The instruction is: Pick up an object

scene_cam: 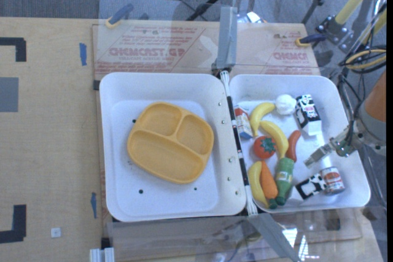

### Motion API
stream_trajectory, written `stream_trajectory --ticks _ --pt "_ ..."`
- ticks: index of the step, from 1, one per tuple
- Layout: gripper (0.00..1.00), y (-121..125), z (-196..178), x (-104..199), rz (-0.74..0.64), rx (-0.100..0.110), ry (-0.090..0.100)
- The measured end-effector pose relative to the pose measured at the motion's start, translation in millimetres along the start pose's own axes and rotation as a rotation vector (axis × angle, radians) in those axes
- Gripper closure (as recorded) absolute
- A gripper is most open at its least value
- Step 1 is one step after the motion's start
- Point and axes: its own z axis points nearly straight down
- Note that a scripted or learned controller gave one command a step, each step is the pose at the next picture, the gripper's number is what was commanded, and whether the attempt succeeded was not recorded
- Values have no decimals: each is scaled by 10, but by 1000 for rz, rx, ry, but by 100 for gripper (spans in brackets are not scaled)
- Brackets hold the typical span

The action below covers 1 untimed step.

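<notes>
The right bin (353, 108) holds several toy foods. Two yellow bananas (261, 112) (274, 135) lie near its middle, with a red tomato (264, 148), an orange carrot (268, 183) and a green bottle (284, 177) below them. A red chili (293, 144) lies beside the lower banana. A white ball (284, 104) and a cow-patterned carton (306, 111) sit at the back. A small can (332, 181) and another cow-patterned piece (311, 186) rest at the front right. My gripper (324, 153) hangs over the bin's right side, just above the can and right of the chili, with nothing seen in it.
The left bin (116, 132) carries a yellow divided plate (170, 142). A hinge strip (233, 144) runs between the bins. Clear plastic sheets and cables lie behind the bins, and the arm (374, 119) comes in over the right bin's right wall.
</notes>
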Motion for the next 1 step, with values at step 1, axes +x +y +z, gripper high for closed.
stream_trajectory --ticks 1 --pt "0 317 -110 -117 -209 -3 -5"
